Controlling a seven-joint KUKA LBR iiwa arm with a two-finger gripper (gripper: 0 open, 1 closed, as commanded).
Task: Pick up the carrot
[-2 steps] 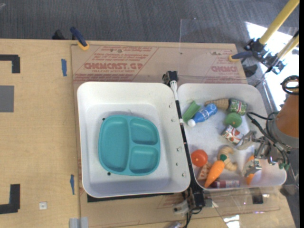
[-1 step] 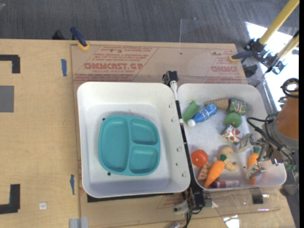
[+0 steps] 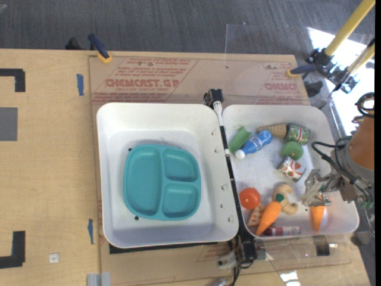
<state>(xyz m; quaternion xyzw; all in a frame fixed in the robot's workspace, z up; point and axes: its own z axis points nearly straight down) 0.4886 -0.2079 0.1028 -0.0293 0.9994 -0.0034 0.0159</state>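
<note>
Orange toy carrot with green top (image 3: 269,214) lies tilted in the right white bin (image 3: 333,121), near its front edge, touching a beige mushroom-shaped toy (image 3: 284,196); a red-orange round tomato toy (image 3: 249,197) sits just to its left. A second, smaller orange carrot piece (image 3: 318,216) lies near the bin's right front corner. Metal two-finger gripper (image 3: 318,190) hangs just above that smaller piece, apart from the larger carrot. Finger spread: cannot tell, parts blur together. Left white bin (image 3: 113,121) holds a teal divided plate (image 3: 162,182).
</note>
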